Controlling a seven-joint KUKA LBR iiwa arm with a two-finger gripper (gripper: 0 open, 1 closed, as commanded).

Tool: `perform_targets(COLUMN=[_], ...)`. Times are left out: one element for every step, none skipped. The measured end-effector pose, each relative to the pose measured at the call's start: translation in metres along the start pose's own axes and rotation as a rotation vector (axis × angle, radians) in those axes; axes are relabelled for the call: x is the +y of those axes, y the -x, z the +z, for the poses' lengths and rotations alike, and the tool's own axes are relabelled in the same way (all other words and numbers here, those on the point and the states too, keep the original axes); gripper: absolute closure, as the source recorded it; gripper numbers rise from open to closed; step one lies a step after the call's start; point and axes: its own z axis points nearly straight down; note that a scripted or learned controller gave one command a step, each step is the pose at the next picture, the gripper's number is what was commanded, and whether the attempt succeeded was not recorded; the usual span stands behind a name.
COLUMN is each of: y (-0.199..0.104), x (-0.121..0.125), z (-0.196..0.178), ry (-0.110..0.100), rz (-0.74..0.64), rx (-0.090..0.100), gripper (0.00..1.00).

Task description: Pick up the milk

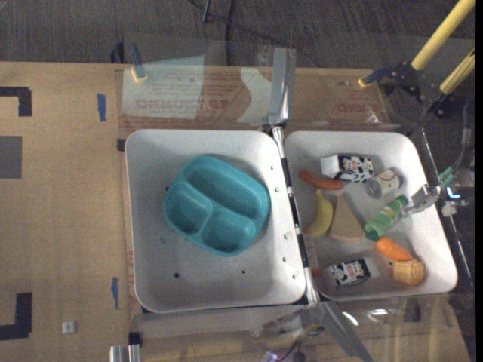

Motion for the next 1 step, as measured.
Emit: perform_targets(y=[-0.0458], x=[0.0821], z=[0.0601], ry=[0.005], rz=[0.094], rx=[-0.002], gripper=[0.00])
